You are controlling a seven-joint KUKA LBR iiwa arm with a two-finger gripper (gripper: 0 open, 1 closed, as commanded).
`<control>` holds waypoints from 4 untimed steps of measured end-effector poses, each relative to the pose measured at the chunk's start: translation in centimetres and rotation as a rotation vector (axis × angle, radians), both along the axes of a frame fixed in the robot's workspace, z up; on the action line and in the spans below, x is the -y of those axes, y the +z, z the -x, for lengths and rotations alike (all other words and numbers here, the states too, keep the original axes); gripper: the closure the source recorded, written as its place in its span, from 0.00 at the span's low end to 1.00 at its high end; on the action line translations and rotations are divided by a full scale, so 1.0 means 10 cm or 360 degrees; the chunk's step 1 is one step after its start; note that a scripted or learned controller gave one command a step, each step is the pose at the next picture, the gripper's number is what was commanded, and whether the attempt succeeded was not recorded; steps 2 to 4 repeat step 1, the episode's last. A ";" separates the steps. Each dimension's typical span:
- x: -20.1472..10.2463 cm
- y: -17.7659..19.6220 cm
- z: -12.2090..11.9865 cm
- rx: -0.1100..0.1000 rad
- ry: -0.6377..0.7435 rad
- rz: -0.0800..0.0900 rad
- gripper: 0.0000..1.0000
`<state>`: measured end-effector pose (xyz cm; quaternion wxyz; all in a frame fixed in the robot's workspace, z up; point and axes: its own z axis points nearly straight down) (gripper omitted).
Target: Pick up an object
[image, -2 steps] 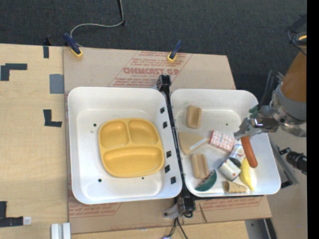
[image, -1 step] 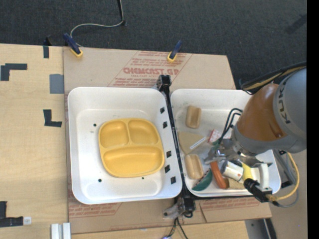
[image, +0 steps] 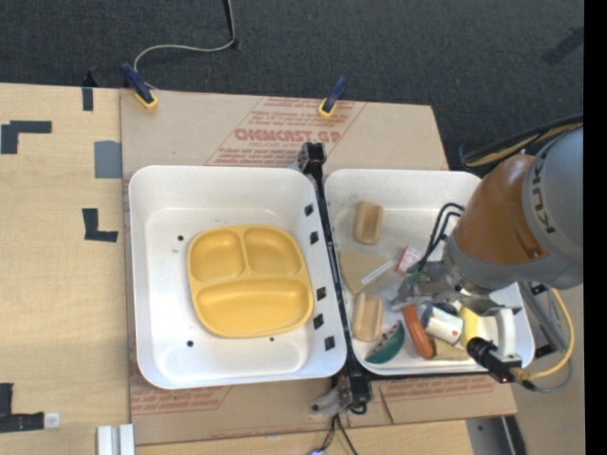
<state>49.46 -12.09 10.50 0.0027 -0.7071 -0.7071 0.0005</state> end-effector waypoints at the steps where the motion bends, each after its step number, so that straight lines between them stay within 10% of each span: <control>1: -0.66 0.79 0.11 0.0005 0.0004 0.0003 1.00; 4: -0.66 0.79 0.11 0.0005 0.0004 0.0003 1.00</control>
